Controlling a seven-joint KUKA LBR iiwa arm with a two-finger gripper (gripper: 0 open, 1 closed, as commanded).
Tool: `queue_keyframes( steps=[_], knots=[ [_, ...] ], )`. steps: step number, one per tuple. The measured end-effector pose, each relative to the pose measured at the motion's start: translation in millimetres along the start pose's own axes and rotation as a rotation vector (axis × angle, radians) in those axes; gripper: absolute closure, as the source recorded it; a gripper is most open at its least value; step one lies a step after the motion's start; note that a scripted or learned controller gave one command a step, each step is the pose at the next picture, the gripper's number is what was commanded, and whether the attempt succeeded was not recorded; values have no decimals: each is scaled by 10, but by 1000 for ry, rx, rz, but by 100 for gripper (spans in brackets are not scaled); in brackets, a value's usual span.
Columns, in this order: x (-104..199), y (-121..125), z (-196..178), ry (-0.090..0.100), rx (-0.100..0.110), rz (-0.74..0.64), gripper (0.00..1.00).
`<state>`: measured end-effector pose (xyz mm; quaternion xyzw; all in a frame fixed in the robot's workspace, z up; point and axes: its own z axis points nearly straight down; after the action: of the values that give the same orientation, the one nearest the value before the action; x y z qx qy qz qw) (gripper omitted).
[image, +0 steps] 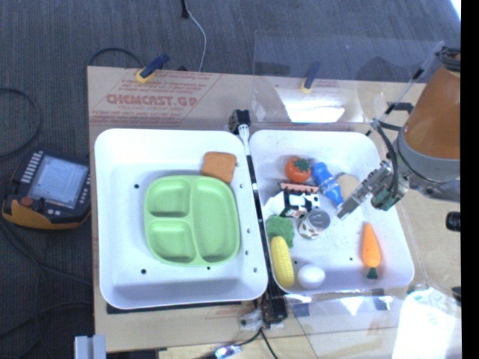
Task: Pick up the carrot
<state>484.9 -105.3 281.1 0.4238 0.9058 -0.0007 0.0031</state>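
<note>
My claw [365,191] hangs over the right bin [352,142], in its 3 o'clock part, with my grey wrist and orange band coming in from 3 o'clock above it. Whether the claw is open or closed I cannot tell; nothing shows gripped in it.

The carrot [370,246] lies on the floor of the same bin toward its 5 o'clock corner, at about 6 o'clock from my claw and near it but apart. It runs roughly from 12 to 6, with a dark green end at the 6 o'clock tip. Nothing touches it.

At 9 o'clock from my claw sits a crowded group: a blue bottle [326,182] just beside the claw, a red tomato [297,169] at 10 o'clock, a black-and-white item [301,198] and a round metal piece [318,220] below them. Further toward 7 o'clock are a green broccoli [279,226], a yellow corn cob [281,260] and a white egg [310,277] close to the bin's 6 o'clock wall.

The left bin [112,200] holds a green divided plate [191,219] in its middle and a piece of orange-brown bread [218,166] at the plate's 1 o'clock. Both bins rest on the counter [150,103].
</note>
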Motion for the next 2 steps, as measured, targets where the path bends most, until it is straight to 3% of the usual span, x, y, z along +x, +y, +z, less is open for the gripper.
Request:
queue_keyframes(
  steps=[1,2],
  knots=[
    [9,0,14,3,2,0,0],
    [-43,-76,1221,8,6,-50,0]
  ],
)
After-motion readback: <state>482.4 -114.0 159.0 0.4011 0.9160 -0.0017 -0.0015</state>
